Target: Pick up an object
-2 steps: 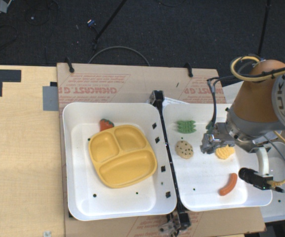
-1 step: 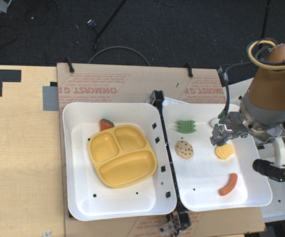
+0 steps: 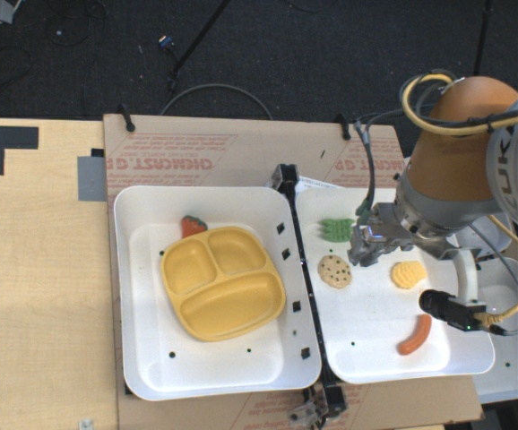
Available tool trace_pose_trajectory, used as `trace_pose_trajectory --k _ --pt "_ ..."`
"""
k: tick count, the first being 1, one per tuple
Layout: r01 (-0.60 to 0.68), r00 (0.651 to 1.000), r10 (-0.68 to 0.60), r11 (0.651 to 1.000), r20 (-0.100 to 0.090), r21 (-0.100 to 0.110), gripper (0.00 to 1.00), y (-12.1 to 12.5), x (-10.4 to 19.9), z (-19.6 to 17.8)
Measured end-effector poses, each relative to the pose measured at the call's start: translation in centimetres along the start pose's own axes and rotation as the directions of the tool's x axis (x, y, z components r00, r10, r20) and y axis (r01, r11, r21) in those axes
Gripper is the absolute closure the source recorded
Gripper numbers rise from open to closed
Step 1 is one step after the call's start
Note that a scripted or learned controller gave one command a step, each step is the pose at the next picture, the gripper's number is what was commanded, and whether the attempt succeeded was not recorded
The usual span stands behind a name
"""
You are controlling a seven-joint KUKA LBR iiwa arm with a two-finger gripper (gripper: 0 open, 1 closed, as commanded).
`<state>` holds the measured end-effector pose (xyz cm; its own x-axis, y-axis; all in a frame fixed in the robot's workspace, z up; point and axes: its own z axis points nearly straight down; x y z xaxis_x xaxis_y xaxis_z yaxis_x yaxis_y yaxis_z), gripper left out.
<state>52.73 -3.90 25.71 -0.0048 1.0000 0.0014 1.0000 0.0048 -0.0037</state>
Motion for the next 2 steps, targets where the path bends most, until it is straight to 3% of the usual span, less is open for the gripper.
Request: trace_pose_trajectory --k 1,2 --pt "-0.001 1.0 0.001 1.0 0.0 0.002 1.0 1.6 4.9 1.9" --pt "0.001 1.0 -0.001 1.0 0.0 -0.001 1.0 2.8 10.4 1.3"
